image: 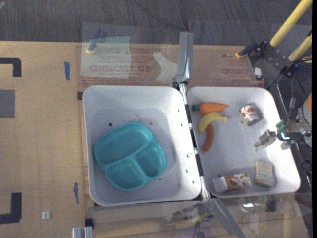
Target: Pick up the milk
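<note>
A: Starting nearest us, the milk carton [232, 182] is lying flat at six o'clock in the right bin [233, 148], untouched.

B: And the gripper [266, 139] is hovering at three o'clock by the rim; fingers' state, can't tell. Approach phase: it's needing to swing toward six and descend.

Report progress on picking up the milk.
Done: the gripper is at the right bin's right side. In hand: nothing shows between its jaws. Left: the milk lies on its side at the bin's near edge, apart from the gripper, ungrasped.
</note>
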Tool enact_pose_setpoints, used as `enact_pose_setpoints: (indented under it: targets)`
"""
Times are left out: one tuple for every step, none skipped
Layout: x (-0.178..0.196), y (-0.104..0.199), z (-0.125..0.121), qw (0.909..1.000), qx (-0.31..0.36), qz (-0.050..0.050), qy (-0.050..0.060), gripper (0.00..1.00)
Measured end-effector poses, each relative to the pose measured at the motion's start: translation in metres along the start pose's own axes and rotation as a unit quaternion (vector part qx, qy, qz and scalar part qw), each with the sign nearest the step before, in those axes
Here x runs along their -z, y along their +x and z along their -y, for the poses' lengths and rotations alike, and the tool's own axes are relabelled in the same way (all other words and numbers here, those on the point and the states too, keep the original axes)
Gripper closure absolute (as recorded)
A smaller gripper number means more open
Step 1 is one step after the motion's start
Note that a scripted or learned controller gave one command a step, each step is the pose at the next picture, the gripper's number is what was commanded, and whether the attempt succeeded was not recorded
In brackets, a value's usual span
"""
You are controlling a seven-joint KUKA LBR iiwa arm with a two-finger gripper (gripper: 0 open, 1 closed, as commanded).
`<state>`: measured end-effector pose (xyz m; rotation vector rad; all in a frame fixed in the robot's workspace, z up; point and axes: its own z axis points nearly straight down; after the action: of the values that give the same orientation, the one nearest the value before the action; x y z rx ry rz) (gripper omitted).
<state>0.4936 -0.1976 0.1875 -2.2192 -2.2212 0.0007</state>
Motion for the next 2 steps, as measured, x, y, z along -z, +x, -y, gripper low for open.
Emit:
enact_pose_setpoints:
  targets:
    - [-0.049, 0.058, 0.014, 0.9999, 0.016, 0.000, 0.000, 0.00]
    - [-0.099, 0.067, 0.001, 0.9961, 0.089, 0.000, -0.003, 0.00]
